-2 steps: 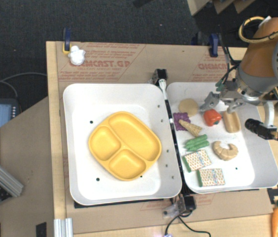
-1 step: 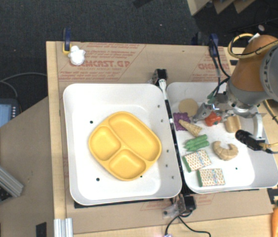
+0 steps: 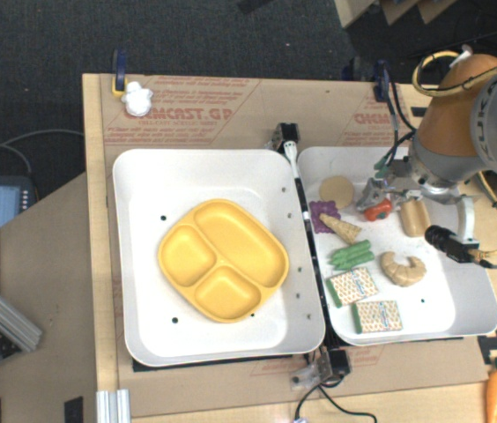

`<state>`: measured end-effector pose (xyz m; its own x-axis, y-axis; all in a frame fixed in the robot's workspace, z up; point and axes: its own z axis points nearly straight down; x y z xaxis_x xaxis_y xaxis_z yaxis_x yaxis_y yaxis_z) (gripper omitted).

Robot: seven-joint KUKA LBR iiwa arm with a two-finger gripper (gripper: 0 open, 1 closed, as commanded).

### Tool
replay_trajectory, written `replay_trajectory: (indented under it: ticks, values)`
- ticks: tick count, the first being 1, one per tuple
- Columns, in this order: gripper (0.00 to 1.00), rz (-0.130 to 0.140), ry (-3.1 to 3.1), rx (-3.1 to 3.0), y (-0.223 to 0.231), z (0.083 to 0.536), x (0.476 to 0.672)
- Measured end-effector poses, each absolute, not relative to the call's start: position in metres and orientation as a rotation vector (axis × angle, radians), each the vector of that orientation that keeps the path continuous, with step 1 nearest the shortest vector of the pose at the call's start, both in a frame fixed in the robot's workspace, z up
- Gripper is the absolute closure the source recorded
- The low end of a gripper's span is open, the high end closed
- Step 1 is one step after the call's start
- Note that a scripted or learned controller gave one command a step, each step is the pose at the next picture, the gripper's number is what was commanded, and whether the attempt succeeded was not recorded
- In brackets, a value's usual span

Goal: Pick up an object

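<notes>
Several toy foods crowd the right bin (image 3: pixel 469 320); the hand (image 3: pixel 381 196) sits low over a red piece (image 3: pixel 377 210), grip impossible to tell, and may nudge the neighbouring bread roll (image 3: pixel 413 218).

Red printed lettering on the cardboard sheet (image 3: pixel 231 113), left of and behind the gripper (image 3: pixel 381 203), reads partly "MCAST.GR"; remaining print is illegible.

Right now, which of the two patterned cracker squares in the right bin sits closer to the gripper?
The upper cracker square, just below the green beans. The other cracker square lies lower, nearer the bin's front edge, farther from the gripper.
</notes>
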<state>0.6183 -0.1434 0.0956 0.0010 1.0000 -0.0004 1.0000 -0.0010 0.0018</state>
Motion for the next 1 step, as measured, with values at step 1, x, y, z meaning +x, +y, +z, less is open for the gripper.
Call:
replay_trajectory:
  ticks: [1]
  values:
    - [1.00,0.008,2.225,2.213,-0.0775,0.1901,0.5992]
